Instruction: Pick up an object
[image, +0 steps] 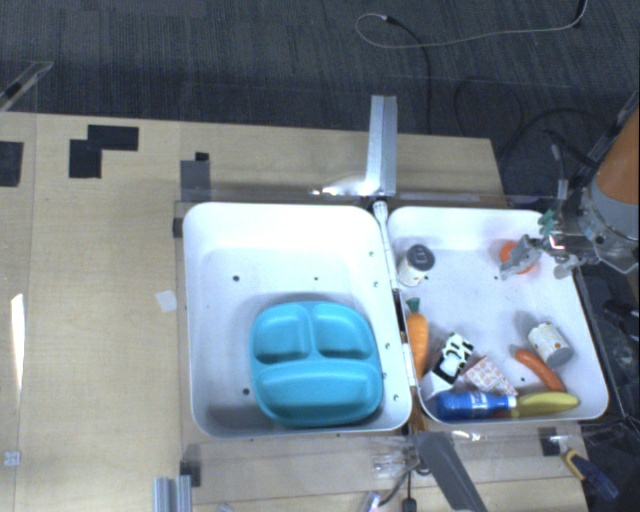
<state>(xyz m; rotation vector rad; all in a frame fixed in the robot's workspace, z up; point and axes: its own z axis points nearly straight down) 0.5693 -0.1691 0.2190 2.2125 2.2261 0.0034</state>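
My gripper (540, 262) hangs over the far right part of the right bin (470, 225), on the grey arm (612, 200) that comes in from the right. Its two fingers stand apart, so it is open, and nothing shows between them. A small orange object (508, 248) lies just to the left of the left fingertip (518, 262); whether they touch is unclear. Lower in the same bin lie a grey-white cylinder (550, 342), an orange piece (538, 368), a banana (547, 402), a blue bottle (470, 405) and a carrot (417, 340).
A small round jar (415, 262) stands near the divider between the bins. A black-and-white toy (455, 355) and a checkered item (488, 375) sit mid-bin. The left bin (230, 240) holds a blue divided plate (315, 360). A metal post (383, 145) rises behind the bins.
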